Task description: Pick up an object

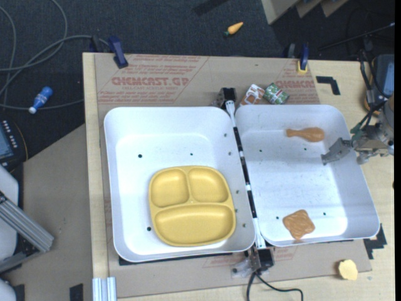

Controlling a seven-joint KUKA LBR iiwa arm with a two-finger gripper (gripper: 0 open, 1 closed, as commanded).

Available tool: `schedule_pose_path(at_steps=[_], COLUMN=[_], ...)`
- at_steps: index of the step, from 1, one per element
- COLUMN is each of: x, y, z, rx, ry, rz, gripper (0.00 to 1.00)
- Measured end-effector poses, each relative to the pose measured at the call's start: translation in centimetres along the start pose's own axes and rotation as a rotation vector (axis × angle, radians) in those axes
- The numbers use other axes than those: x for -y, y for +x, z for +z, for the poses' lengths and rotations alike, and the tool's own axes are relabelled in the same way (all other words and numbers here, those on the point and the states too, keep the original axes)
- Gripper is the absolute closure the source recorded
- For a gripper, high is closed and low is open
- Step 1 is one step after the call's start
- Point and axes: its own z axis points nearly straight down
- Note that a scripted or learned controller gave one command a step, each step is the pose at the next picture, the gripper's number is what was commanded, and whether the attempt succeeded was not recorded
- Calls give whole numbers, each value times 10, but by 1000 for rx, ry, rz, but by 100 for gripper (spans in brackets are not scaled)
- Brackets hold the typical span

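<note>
I read "CHEMCAST GP" in red on the brown sheet covering the table. My pincer hangs at the right bin's right edge; I cannot tell its opening. A drumstick lies just beside it, a brown piece near the front. Dark carpet beyond.

A yellow 3-compartment plate sat in the left bin; a drumstick and brown patty lay in the right bin, the gripper near the drumstick.
</note>
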Motion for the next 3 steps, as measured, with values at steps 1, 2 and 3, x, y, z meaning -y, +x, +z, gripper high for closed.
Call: schedule_pose_path(at_steps=[1,2,3], x=[-58,-133,-135], y=[64,57,57], z=[78,107,104], rx=[-4,-6,-3], ry=[4,8,-6], rz=[-8,-3,-4], gripper=[0,0,0])
